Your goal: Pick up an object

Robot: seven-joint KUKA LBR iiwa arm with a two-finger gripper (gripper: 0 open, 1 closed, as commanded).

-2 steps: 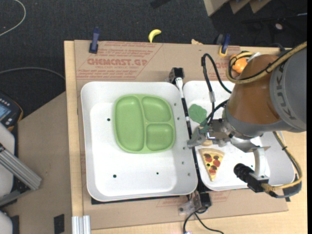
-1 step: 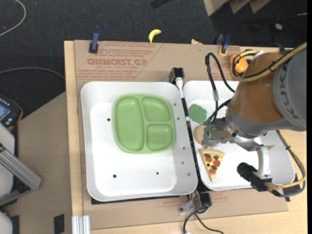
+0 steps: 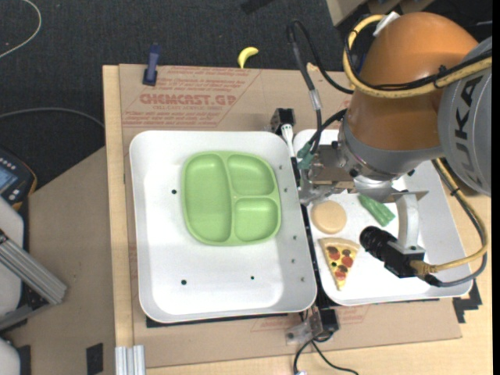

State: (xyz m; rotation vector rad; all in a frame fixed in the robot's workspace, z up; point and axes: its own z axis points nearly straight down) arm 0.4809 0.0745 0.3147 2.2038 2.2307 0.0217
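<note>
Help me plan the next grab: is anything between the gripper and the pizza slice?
Yes: a round tan biscuit lies in the right bin, between the gripper and the pizza slice, close to the slice's crust.

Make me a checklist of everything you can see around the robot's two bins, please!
surface: left bin and right bin, white, side by side on a brown board printed CHEMCAST.
job's things: round tan cookie, toy pizza slice and green piece, all in the right bin.
clutter: green divided plate in the left bin; blue clip and yellow banana shape by the board's far edge.
grippers: gripper over the right bin, just behind the cookie; nothing visibly held.
cables: black cables behind the bins; white loop on the floor.
surroundings: dark floor.
</note>
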